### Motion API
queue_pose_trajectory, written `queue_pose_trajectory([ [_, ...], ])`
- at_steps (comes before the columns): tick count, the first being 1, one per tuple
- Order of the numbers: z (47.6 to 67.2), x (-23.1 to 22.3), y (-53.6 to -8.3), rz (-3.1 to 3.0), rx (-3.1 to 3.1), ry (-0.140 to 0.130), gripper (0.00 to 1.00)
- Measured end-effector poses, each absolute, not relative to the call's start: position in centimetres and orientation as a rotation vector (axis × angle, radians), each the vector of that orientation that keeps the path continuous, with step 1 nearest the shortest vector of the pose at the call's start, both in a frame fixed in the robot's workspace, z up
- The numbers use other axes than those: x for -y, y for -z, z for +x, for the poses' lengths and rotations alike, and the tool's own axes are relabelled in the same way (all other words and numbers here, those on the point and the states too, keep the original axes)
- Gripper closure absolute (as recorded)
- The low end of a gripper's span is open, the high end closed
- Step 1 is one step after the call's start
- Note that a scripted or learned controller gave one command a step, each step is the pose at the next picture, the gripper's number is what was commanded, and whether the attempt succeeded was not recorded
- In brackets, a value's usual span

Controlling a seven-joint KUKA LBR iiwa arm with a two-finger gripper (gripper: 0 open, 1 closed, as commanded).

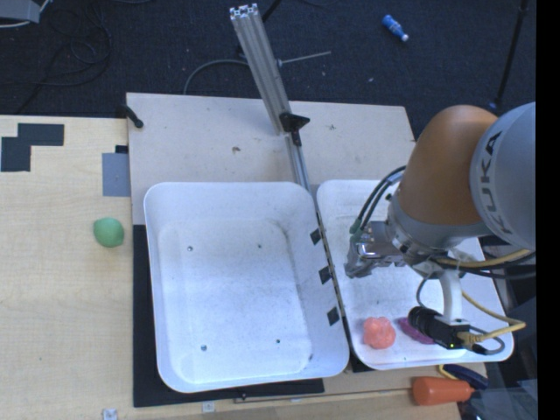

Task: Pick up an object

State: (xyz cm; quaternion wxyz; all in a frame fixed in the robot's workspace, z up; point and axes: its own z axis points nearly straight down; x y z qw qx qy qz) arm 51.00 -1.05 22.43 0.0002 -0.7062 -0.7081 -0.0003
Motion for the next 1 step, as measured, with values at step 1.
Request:
queue_pose_trajectory([
  [1, 50.71, -4.10, -23.68, -2.218, 2.224, 0.001, 1.00],
])
